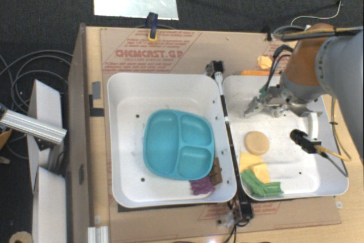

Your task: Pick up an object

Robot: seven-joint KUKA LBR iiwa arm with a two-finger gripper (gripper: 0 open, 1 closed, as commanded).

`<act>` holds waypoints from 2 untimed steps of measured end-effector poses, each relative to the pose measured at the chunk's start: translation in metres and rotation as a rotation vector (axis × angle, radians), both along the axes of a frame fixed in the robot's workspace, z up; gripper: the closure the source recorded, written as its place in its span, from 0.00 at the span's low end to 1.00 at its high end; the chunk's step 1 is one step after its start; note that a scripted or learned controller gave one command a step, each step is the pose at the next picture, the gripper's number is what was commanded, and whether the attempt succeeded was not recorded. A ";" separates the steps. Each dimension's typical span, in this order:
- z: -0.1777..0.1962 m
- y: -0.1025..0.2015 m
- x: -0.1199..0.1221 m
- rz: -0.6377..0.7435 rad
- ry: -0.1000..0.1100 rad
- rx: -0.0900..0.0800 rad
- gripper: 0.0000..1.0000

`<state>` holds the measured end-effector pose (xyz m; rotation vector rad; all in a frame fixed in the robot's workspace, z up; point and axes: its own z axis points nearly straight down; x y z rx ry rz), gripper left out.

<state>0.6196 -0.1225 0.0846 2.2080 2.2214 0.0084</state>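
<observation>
Nearest the camera runs the front edge of the table point(170, 45), its top covered in printed cardboard, and it is the biggest thing here. On it sit two shallow white bins side by side: the left bin point(122, 122) and the right bin point(310, 176). My arm point(333, 60) reaches in over the far part of the right bin, and my jaws hang low there, close to the bin floor. I cannot tell whether they are released or clenched, and I see nothing between them.

A teal divided plate point(177, 145) takes up most of the left bin. It looks broad, rigid and awkward to lift by its thin rim, so I would leave it.

My pick is the tan disc point(257, 143), lying flat in the right bin towards its left wall, near my jaws but apart from them. I judge it light, stiff and smooth. Being low and round, it should be taken across its width, pads on opposite edges, pressed down close to the floor so it cannot squirt out.

Just in front of it lie yellow blocks point(253, 167), touching a green piece point(263, 186). Smallest are a purple piece point(200, 185) and a brown piece point(216, 172) by the plate's front corner.
</observation>
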 end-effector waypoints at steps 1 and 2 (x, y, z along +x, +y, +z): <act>-0.001 -0.010 -0.112 -0.010 0.019 0.005 0.00; 0.036 -0.024 0.001 0.001 -0.004 -0.001 0.00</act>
